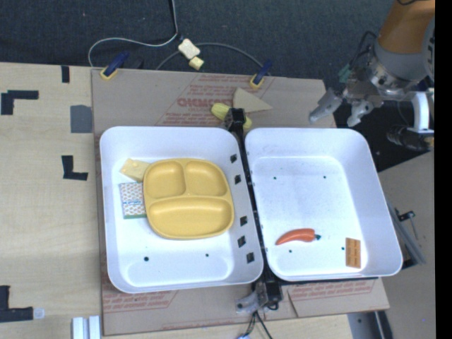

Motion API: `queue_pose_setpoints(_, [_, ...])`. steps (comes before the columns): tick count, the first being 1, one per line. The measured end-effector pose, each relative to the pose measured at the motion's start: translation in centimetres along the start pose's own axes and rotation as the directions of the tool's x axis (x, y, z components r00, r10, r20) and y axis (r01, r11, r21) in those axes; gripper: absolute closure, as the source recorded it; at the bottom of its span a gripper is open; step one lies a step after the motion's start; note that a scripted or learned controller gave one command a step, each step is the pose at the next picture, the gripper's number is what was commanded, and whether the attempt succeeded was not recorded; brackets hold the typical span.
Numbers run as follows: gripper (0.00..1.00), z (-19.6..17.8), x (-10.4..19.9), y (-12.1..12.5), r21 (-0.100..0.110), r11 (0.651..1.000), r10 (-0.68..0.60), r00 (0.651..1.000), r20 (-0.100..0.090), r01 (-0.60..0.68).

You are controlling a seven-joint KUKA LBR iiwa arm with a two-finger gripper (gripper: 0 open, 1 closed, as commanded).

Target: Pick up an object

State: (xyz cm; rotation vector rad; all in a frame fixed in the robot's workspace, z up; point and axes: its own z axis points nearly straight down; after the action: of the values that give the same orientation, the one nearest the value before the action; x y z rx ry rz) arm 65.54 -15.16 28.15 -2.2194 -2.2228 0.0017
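Your end effector [340, 111] hangs above the bench just outside the far rim of the right bin [367, 147], near its back right corner. Its two fingers [322, 108] stand spread apart with nothing between them. The arm is cut off by the top right corner, so you see little beyond the orange band and wrist.

Inside the right bin you have plenty of open floor: the whole back and middle are bare. The red pepper [295, 237] lies toward the near side, well apart from every wall. Its long axis runs roughly left to right, tilted slightly, with the dark stem end pointing right. A small orange card [352, 252] sits close to the near right corner, just beside the rim, apart from the pepper.

In the left bin [113, 210], the yellow divided plate [188, 197] takes up the middle. It overlaps a pale yellow piece [131, 168] and a small patterned packet [131, 199] at its left edge; both are partly hidden and hard to identify.
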Motion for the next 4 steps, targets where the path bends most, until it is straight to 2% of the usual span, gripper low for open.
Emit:
queue_pose_setpoints(1, [0.00, 15.5, -1.0, -7.7, 0.019, 1.000, 0.004, 1.000, -0.005, -0.004])
queue_pose_setpoints(2, [0.00, 16.1, 0.4, -17.7, 0.010, 1.000, 0.004, 1.000, -0.004, -0.004])
queue_pose_setpoints(3, [0.00, 19.7, 5.2, -14.4, -0.001, 1.000, -0.002, 1.000, 0.002, 0.002])
queue_pose_setpoints(4, [0.00, 19.4, 4.4, -16.8, -0.013, 1.000, 0.001, 1.000, 0.003, -0.001])
